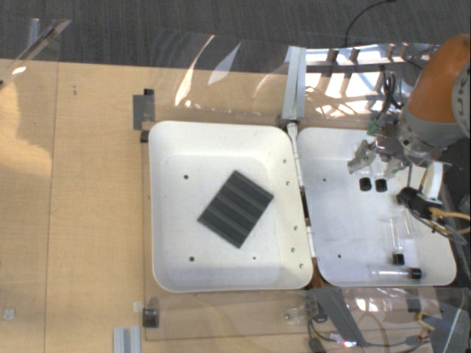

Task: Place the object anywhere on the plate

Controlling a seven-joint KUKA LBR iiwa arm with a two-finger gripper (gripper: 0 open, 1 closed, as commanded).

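Observation:
A dark grey ridged plate point(235, 208) lies tilted in the middle of the left bin point(169, 263). In the right bin point(331, 153), my gripper point(372, 184) hangs over the upper middle, its two black fingertips point(364, 184) a little apart with nothing between them. Two clear tubes with black caps lie at the bin's lower right. One clear tube point(398, 240) stands roughly up and down in the view, and the other clear tube point(394, 273) lies along the front wall. Both are below and right of the gripper, apart from it.
The grey arm with its orange band point(438, 79) comes in from the upper right above the right bin. Cables and a black fitting point(416, 197) hang at the bin's right side. A raised divider point(302, 197) separates the two bins.

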